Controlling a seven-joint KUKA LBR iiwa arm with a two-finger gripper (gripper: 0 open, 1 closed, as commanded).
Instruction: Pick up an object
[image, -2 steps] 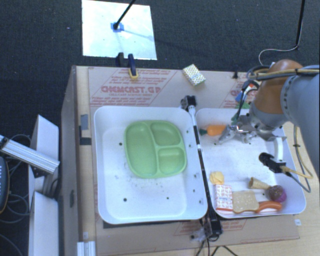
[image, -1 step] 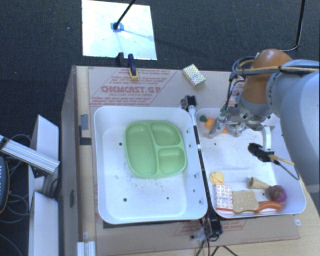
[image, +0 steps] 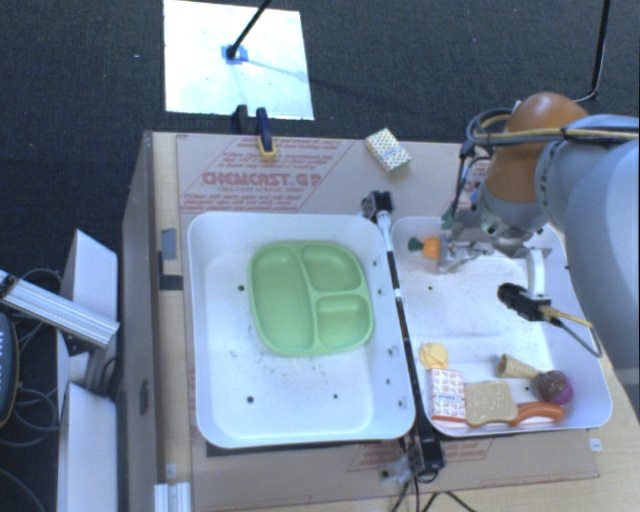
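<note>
- Toast slice (image: 490, 402) lies at the near rim of the right bin (image: 470, 320), touching a red-and-white packet (image: 447, 393) on one side, with an orange stick (image: 535, 412) along its near edge.
- Just behind them sit a purple lump (image: 553, 386), a tan cone (image: 516, 366) and a small yellow piece (image: 433, 355). All appear to be toy food, light and rigid by the look of them.
- Left bin (image: 220, 300) carries a green divided plate (image: 310, 297), lying flat near its middle and well apart from the arm.
- At the far end of the right bin, the hand (image: 455, 252) hangs low over the bin floor, just beside a small orange piece (image: 431, 247) with a green tip. Whether the hand is wide or narrow cannot be told at this slant, and nothing is seen held in it.
- That orange piece looks the likeliest target. It is small, light and probably hard, smooth plastic, so it could slip or skid toward the bin wall if pinched off-centre. A hold across its thicker orange body, not the green end, looks safest.
- Beyond the bins, a small patterned box (image: 388, 149) rests on the bench (image: 300, 165), and a blue-and-yellow clamp (image: 263, 130) grips the bench's far edge.
</note>
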